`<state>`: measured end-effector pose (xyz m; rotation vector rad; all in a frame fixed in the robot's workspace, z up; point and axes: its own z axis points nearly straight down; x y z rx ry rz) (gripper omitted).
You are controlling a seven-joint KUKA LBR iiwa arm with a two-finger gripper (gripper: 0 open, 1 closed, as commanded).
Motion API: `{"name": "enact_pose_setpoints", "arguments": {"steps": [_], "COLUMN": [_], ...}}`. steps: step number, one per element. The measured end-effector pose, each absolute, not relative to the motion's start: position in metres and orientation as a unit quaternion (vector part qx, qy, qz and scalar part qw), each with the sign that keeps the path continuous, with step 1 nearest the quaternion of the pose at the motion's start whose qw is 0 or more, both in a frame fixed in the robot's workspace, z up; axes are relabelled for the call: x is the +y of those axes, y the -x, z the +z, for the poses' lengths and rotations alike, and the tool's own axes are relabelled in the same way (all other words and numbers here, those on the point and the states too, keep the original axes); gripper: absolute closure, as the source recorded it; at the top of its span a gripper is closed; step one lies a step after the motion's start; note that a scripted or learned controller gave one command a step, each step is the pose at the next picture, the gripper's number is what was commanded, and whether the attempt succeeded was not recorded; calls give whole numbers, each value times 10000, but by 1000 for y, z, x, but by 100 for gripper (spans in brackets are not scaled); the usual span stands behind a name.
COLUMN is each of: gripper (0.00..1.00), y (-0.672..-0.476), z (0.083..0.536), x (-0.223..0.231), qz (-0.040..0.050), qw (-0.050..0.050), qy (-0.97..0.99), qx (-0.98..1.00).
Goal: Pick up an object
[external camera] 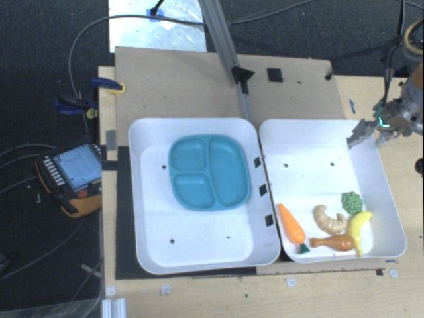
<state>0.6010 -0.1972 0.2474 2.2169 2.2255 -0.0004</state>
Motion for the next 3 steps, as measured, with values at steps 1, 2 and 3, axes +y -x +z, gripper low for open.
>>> {"name": "enact_pose_setpoints", "arguments": {"steps": [1,2,3], "gripper": [0,0,0], "y": [-602,-603,-609], "z": [249,189,140], "x": [-197,-190,-198], "qz": [5,-5,-6], "qw": [11,-3,0], "qy": [-7056,-7053,-7065], "qx": [7086,7089,7077]}}
